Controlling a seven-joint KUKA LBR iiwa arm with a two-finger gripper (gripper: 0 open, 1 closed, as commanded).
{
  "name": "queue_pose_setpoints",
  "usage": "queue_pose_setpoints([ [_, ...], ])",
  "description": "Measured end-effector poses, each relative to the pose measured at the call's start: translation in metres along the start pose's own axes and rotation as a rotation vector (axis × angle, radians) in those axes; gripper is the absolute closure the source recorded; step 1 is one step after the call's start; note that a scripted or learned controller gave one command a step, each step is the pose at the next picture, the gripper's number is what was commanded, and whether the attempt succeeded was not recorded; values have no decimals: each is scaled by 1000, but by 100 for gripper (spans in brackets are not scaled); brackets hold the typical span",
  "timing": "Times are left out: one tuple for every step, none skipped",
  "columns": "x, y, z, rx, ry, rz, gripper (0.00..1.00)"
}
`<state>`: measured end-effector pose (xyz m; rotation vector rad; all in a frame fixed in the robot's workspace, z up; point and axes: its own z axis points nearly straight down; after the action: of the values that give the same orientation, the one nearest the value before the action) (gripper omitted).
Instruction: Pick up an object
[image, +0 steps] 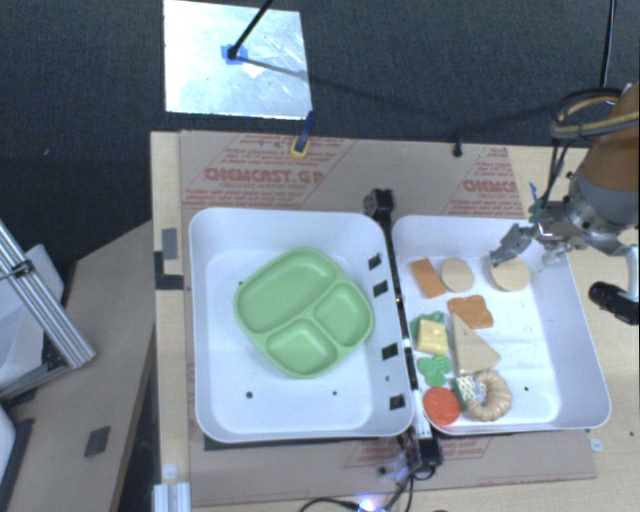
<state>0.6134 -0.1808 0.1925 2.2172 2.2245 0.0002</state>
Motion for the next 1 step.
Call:
queue_pose_setpoints([
  [-3, 4, 53, -5, -1, 1, 0],
])
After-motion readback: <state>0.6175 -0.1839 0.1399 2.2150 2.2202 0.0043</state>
